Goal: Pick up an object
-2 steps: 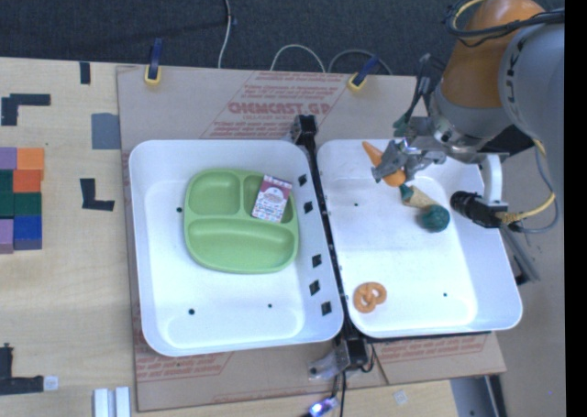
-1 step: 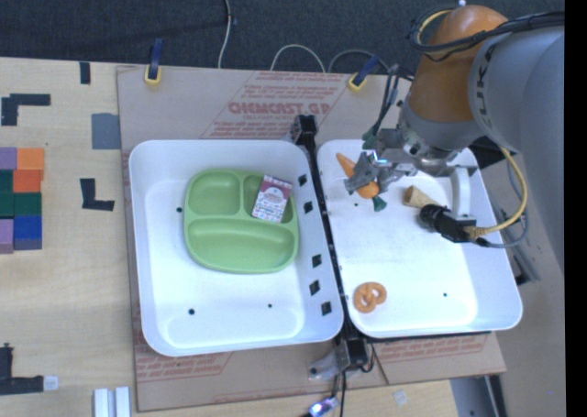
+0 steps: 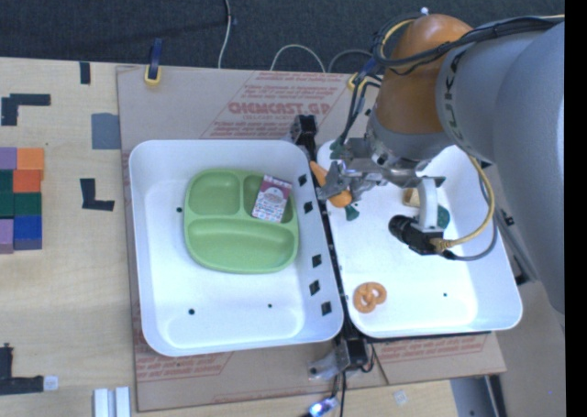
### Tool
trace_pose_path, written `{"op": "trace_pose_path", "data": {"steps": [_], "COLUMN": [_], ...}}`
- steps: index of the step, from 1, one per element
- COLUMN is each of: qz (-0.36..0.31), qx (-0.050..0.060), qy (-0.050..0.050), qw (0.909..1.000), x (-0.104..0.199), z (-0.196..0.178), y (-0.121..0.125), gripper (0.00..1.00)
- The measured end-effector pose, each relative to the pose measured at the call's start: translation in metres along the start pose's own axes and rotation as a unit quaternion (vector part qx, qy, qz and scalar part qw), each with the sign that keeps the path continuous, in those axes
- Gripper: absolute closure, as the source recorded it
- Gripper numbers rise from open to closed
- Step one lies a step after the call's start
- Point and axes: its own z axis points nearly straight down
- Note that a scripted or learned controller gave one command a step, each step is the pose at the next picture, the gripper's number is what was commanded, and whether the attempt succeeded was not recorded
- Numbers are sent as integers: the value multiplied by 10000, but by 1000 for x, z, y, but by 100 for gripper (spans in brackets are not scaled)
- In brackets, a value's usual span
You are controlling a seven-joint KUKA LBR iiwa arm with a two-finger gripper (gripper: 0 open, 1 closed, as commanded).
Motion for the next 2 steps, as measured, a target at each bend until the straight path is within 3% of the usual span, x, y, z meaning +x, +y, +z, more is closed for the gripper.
{"op": "trace_pose_path", "data": {"steps": [2], "qz": [-7], "qx": [1], "qy": [0], "qw": [10000], "x": [103], "z": [-11], "y": [-47], "gripper": [100]}}
